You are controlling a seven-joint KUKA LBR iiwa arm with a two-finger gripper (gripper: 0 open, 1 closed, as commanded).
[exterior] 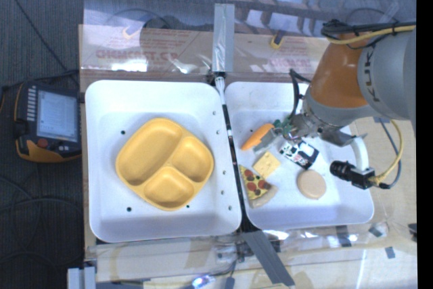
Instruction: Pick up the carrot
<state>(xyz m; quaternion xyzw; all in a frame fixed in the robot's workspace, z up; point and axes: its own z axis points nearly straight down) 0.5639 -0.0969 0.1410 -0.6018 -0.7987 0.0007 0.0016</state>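
Left of the gripper (283,130), touching its fingertip region, lies the carrot (257,137): orange, tapered, green-topped, angled in the right bin (338,216). Finger state: cannot tell. Pizza slice (257,185) sits nearer, below-left.

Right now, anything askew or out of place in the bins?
Nothing damaged or spilled. The pizza slice lies against the right bin's left wall. The yellow tray sits rotated in the left bin.

yellow plate (164,162), pizza slice (256,185), cheese (266,163), cookie (312,185)
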